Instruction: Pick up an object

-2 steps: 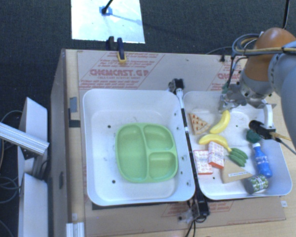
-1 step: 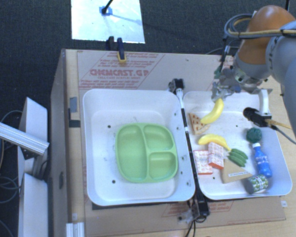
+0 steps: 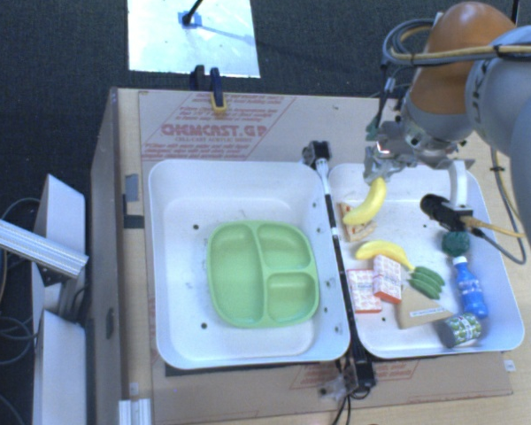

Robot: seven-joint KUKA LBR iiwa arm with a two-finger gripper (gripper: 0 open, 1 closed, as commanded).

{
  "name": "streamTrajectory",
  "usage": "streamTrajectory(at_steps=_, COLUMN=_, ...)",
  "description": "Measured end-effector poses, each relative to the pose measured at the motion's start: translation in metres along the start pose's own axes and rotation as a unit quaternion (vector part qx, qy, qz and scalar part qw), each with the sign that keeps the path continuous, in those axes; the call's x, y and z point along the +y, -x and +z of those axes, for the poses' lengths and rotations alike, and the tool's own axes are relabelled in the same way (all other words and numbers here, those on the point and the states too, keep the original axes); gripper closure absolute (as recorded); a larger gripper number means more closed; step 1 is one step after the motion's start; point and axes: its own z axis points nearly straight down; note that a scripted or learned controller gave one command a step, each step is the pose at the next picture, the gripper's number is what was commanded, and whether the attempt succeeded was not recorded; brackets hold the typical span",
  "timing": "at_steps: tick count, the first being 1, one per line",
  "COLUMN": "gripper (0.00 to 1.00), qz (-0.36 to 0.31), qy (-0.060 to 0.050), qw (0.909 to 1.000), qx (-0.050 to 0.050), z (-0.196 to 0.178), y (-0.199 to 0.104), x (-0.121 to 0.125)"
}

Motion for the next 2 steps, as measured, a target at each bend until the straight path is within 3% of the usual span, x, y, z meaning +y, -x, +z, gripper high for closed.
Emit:
streamTrajectory(at_steps=1, gripper=1.00, qz=0.000, qy=0.000, qw=1.0000, qx=0.000, z=-0.041, y=-0.029, x=-0.013)
streamTrajectory(at_steps=2, gripper=1.00, qz=0.002, qy=-0.001, qw=1.0000, qx=0.000, z=-0.050, y=-0.033, x=-0.044)
